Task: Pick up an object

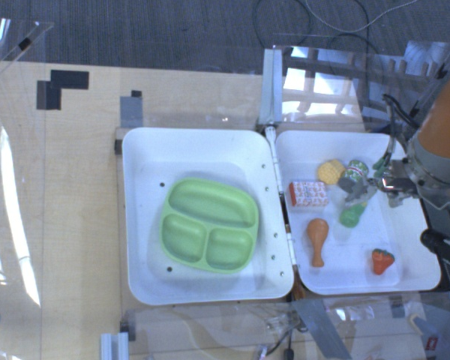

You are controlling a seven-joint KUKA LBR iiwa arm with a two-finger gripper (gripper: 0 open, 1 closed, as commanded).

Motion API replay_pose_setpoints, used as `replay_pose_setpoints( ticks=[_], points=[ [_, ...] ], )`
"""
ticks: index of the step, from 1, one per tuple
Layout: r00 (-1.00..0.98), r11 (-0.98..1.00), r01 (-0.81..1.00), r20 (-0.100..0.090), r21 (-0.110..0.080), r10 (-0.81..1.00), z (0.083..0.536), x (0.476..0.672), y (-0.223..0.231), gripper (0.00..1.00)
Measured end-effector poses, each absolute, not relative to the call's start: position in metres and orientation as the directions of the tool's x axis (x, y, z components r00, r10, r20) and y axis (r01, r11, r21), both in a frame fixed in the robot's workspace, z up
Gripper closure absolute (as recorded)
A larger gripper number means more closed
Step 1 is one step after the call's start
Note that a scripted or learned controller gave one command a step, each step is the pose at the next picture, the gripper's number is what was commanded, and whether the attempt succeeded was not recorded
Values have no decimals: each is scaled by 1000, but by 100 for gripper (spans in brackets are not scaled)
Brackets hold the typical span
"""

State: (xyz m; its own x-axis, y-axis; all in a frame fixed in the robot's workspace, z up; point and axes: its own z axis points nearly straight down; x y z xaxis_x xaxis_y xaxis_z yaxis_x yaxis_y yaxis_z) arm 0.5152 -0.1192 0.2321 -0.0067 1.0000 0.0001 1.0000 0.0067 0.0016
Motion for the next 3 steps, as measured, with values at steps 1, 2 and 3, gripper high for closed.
replay_pose_setpoints(
  ticks=[1, 2, 3],
  points=[
    [2, -2, 1000, 0, 9, 1000, 88, 548, -151, 0],
    [0, 0, 1000, 0, 15, 1000, 98, 551, -150, 100],
    [-44, 44, 999, -1, 5, 999, 187, 603, -118, 100]
  ],
)
